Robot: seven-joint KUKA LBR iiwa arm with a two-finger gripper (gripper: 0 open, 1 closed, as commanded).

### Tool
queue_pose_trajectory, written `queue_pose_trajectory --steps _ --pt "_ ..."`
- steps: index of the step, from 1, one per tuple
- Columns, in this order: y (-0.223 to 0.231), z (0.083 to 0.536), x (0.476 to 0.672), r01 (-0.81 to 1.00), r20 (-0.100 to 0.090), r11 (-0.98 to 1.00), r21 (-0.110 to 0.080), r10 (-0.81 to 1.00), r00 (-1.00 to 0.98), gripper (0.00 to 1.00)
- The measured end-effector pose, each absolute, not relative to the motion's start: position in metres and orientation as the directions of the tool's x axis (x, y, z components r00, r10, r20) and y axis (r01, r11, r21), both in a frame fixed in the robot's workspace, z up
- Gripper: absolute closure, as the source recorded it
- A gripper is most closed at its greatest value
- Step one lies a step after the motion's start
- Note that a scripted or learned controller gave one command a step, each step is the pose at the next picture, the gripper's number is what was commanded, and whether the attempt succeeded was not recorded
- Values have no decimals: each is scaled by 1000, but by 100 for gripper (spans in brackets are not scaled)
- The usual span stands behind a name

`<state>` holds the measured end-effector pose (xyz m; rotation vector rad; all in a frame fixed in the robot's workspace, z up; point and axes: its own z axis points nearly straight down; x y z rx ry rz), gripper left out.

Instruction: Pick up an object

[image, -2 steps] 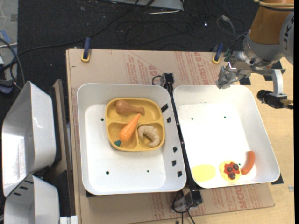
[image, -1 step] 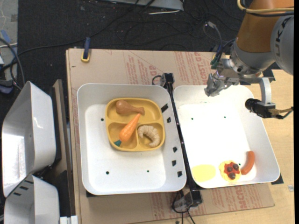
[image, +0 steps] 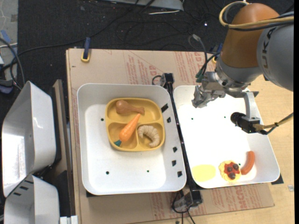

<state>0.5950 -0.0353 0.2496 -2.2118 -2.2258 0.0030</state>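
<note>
Presently: gripper point(image: 200, 100), finger state not discernible, over right bin point(image: 273, 155) far-left corner. Near edge: sausage point(image: 248, 163), pizza slice point(image: 230, 170), yellow disc point(image: 204, 172). Left bin point(image: 93, 171): yellow plate point(image: 112, 129) with drumstick point(image: 129, 108), carrot point(image: 129, 128), shrimp point(image: 150, 134).

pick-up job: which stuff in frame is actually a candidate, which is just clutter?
Candidates:
orange toy sausage
flat yellow disc
small toy pizza
orange toy carrot
brown toy drumstick
pale toy shrimp

Clutter:
yellow divided plate
black cables
yellow clamp

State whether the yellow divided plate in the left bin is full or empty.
Full: each compartment of the plate holds one food, a drumstick, a carrot and a shrimp.
</note>
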Motion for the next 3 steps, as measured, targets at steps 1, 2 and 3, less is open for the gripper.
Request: queue_pose_trajectory --steps 1,2,3 --pt "4 251 571 1000 1 7 -3 1000 -7 100" --pt "44 237 545 1000 1 7 -4 1000 -7 100" --pt "91 224 529 1000 1 8 -3 1000 -8 100"
